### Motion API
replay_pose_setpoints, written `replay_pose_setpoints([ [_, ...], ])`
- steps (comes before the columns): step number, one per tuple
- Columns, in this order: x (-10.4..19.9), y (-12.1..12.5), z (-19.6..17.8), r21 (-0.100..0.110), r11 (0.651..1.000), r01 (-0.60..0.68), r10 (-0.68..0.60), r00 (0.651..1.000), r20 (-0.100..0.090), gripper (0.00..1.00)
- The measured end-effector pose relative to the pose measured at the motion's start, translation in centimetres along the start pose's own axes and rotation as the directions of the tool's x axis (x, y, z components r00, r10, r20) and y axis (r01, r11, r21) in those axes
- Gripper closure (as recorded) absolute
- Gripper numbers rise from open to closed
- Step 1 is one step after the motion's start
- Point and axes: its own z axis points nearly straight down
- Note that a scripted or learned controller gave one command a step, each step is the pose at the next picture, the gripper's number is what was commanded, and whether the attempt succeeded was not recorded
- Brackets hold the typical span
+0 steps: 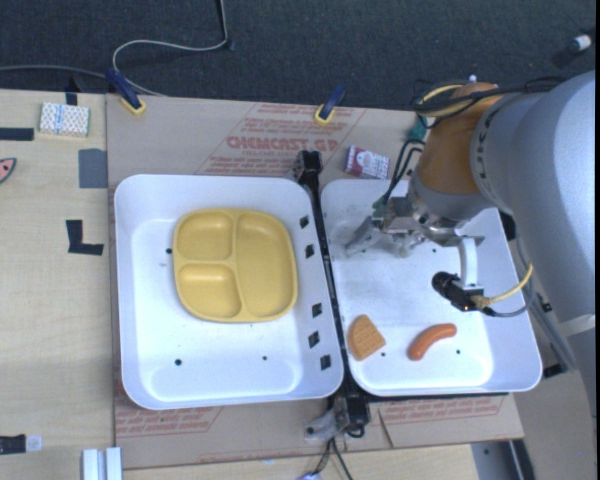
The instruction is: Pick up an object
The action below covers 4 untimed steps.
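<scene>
Inspector: Report the arm.

Operator: I see the grey two-finger gripper (365,236) low in the right shallow white plastic bin (500,368), its fingers apart and closed on nothing.

Inspector: Items?

Operator: I log an orange-red toy sausage (433,341) and a tan toast-shaped piece (365,337) near that bin's front, well apart from the fingers. A yellow three-compartment plate (235,265) lies in the left white bin (140,298).

The grey arm (540,168) enters from three o'clock, its orange band (450,158) uppermost, wrist bent downward. Its gripper (365,236) points toward nine o'clock, jaws slightly parted and holding nothing.
</scene>
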Motion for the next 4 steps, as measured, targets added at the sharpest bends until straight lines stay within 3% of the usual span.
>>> replay_pose_setpoints([
  [1,0.1,0.0,-0.9,0.001,1.000,0.001,-0.001,1.000,-0.001,1.00],
  [2,0.1,0.0,-0.9,0.001,1.000,0.001,-0.001,1.000,-0.001,0.00],
  [3,0.4,2.3,1.0,0.003,1.000,0.001,-0.001,1.000,-0.003,0.00],
  [4,0.4,-4.2,0.9,0.001,1.000,0.000,0.000,1.000,-0.001,0.00],
])
